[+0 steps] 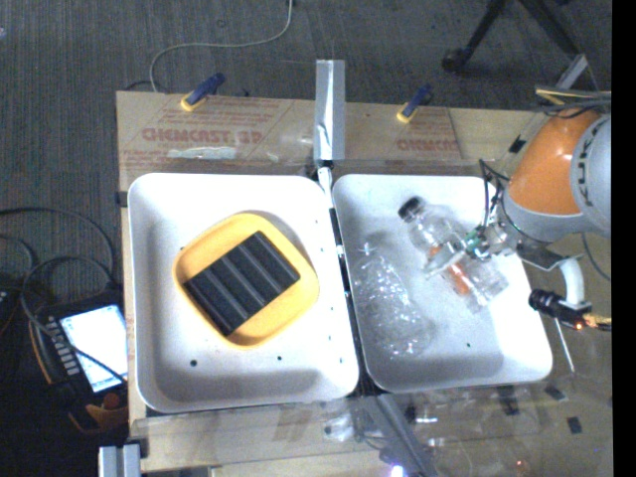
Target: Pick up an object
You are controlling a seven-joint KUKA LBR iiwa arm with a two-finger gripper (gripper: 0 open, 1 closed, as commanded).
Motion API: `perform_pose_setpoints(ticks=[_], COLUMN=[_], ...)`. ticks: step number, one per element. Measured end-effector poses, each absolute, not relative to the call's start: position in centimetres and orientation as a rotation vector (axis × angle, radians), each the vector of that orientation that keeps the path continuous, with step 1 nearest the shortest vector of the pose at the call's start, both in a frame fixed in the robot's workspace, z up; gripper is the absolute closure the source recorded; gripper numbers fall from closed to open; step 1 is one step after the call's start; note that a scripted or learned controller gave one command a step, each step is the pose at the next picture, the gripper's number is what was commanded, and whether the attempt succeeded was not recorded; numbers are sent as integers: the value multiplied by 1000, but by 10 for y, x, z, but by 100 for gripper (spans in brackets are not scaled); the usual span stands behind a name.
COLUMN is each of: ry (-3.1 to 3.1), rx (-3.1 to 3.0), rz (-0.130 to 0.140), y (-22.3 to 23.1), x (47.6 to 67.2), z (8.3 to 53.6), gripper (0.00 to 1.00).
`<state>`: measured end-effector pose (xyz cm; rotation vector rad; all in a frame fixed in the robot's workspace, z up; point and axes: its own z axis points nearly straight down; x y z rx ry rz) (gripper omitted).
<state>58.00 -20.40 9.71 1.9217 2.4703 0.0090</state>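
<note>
Yellow tray (247, 277) in left bin (159, 207), clear bottle (447, 249) in right bin (517, 356)

Even, soft overhead light; the white bins (238, 386) glare slightly, dark floor around them, focus mildly soft throughout.

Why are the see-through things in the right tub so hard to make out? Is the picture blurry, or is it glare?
Mostly glare in the camera view: the clear bottle and crinkled plastic throw back white highlights against the bright right bin, so their edges blend in. The image is also soft and grainy. The yellow tray in the left bin reads crisply by contrast.
</note>
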Motion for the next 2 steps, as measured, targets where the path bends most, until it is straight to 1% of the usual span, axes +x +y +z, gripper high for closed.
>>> perform_pose_setpoints(ticks=[1,2], ry=[2477,2465], rx=[1920,1948], rz=[14,1], y=[-202,-139], x=[580,603], z=[108,176], gripper=[100,100])
